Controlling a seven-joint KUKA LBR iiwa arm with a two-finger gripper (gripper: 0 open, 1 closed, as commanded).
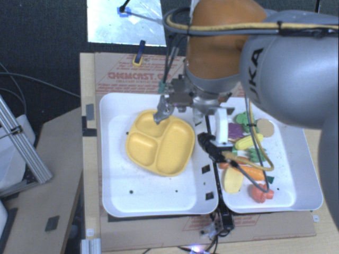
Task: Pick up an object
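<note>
My smooth grey arm casing [288, 78] has a soft satin sheen; the orange band [225, 33] above my wrist looks like glossy moulded plastic. My end effector [160, 114] is dull bare metal. The yellow three-compartment plastic tray [160, 142] is smooth and semi-matt. The two shallow white bins, left [114, 157] and right [302, 184], appear as smooth, faintly glossy plastic. The small toy foods [249, 152] in the right bin look like shiny coloured plastic. The brown printed cardboard sheet [127, 74] under the bins is matt. The desk [61, 157] is matt, pale, wood-like board. The silver square panel [124, 15] behind is reflective.
</note>
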